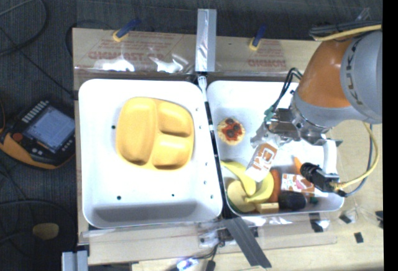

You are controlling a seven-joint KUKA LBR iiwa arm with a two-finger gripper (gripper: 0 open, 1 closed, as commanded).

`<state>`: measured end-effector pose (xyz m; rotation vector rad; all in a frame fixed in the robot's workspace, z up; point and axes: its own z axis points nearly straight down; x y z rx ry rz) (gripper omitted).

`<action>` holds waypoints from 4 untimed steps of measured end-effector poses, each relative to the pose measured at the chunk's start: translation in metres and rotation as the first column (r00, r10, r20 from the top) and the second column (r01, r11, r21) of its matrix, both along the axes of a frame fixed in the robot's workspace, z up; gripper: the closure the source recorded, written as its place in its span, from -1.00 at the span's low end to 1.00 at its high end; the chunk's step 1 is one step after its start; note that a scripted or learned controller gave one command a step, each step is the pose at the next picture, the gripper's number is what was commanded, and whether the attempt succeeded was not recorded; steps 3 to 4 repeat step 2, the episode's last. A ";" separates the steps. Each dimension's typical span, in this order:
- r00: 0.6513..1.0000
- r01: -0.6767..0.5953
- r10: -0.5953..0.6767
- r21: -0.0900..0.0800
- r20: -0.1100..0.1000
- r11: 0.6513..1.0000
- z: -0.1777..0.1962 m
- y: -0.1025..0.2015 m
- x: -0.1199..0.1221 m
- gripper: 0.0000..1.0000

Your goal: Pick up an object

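Observation:
My gripper hangs over the middle of the right bin, below the orange band of the arm. Directly under and in front of it lies a tilted white and orange packet, whose top end meets the gripper's tip. Whether the packet is held cannot be made out. A small round tart with red topping sits to the gripper's left. A yellow banana, an orange carton, a dark round object and a tan block crowd the bin's front.
The left bin holds a yellow divided plate. A metal divider stands at the back between the bins. A black cable fitting hangs by the arm at the right bin's right side.

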<state>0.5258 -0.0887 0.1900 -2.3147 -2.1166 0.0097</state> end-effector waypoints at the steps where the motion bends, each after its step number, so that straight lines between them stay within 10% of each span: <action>1: 0.996 -0.094 0.094 -0.003 0.003 0.996 -0.008 -0.001 0.051 1.00; 2: 0.995 -0.101 0.101 -0.001 0.004 0.995 -0.008 0.058 0.092 1.00; 4: 0.995 -0.101 0.101 -0.001 0.004 0.995 -0.008 0.058 0.092 1.00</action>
